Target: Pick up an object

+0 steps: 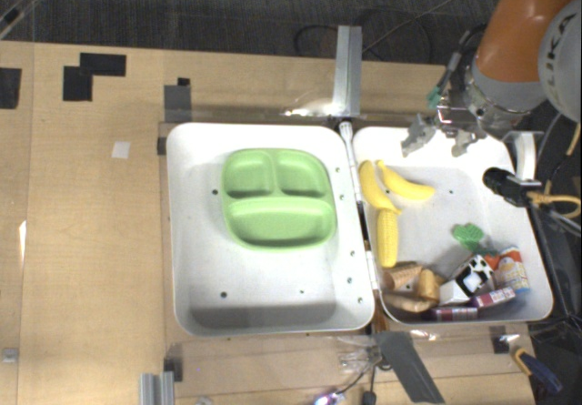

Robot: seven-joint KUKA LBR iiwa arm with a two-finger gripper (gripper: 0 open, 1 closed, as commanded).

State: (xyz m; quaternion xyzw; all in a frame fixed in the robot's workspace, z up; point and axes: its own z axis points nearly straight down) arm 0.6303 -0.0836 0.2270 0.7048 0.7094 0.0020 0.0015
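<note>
My gripper (443, 141) hangs over the back edge of the right bin (509, 212), its two fingers spread apart with nothing between them. Below and to its left lie two yellow bananas (393, 185) and a corn cob (387, 237) along the bin's left wall. A green leafy piece (468, 234) lies near the bin's middle. At the front sits a heap with a brown bread-like item (411, 286), a black-and-white box (474, 277) and small bottles (503, 278).
The left bin (195, 239) holds a green divided plate (276, 197). A metal post (348, 66) rises behind the divider between the bins. The arm's orange band (523, 21) is at the upper right, with cables along the right side.
</note>
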